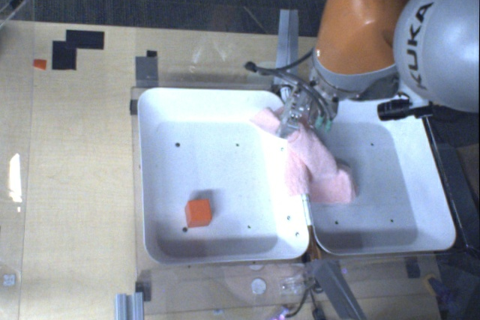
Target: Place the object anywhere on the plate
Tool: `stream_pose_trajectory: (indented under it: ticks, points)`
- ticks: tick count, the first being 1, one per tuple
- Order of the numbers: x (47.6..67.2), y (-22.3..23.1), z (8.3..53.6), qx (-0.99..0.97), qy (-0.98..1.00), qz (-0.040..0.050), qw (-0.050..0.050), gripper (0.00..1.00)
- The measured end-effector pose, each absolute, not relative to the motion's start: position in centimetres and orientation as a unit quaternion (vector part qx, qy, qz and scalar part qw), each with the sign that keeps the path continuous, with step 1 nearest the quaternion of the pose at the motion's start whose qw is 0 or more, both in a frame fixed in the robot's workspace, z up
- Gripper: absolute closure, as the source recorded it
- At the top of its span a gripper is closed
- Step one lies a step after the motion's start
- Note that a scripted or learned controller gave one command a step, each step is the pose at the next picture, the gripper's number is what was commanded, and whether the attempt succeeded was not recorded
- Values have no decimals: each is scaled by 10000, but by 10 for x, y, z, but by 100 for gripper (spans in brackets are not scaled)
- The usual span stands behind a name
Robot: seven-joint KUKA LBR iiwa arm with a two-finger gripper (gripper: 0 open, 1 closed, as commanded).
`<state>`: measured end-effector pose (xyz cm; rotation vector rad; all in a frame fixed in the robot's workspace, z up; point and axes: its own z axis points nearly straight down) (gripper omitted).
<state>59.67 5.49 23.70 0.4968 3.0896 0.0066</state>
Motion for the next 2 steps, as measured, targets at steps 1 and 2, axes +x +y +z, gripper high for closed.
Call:
stream_pose_trajectory:
  ticks: [1, 2]
  points:
    - [575, 99, 229, -8, 10000, 19, 55, 100]
    - [575, 99, 230, -7, 10000, 20, 58, 0]
